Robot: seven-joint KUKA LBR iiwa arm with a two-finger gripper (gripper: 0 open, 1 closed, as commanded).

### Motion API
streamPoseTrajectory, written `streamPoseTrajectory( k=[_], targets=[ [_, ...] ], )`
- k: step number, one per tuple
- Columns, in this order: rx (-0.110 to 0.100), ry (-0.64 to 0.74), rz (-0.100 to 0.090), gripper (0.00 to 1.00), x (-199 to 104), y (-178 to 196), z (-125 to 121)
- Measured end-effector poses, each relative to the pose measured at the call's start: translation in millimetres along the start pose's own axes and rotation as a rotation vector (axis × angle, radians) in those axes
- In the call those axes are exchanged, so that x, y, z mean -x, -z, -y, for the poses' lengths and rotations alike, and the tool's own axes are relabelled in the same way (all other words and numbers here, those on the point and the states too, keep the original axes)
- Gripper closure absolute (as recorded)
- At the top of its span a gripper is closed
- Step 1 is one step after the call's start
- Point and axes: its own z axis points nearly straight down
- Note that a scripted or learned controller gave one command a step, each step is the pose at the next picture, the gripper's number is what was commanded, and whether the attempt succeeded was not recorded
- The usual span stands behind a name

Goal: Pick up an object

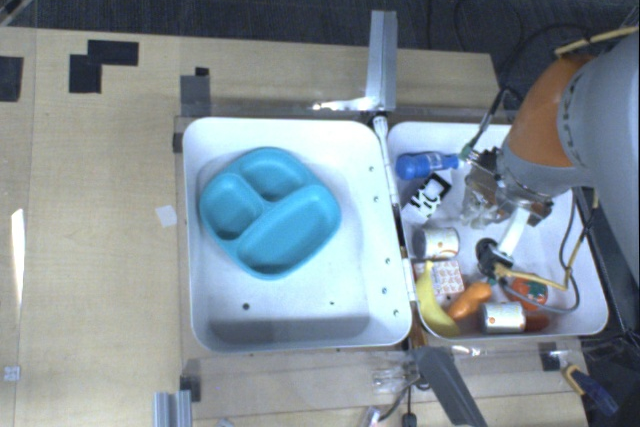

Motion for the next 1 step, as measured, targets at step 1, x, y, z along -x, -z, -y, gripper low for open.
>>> streamPoseTrajectory(
  k=[1],
  targets=[
    [-0.001,0.048,0.001,1.0,-78.5,91.6,8.7]
  ],
)
